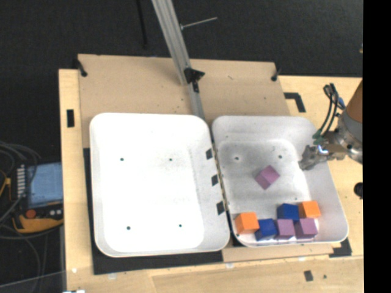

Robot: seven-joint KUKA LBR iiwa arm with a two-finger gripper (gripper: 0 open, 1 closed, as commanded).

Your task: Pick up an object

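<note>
The worktop [171,78] presents a matt, pale wood-like board surface, both bins, left [153,182] and right [256,139], appear as smooth white plastic with a grey scuffed patch in the right one, the blocks [267,177] look matt, and the slanted rail [171,29] reads as bare metal

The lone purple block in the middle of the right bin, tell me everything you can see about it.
The purple block is a small, matte, light purple cube, turned at an angle to the bin's sides. It sits alone on the scuffed grey floor of the right bin, touching nothing else, apart from the cluster of blocks along the near wall.
</note>
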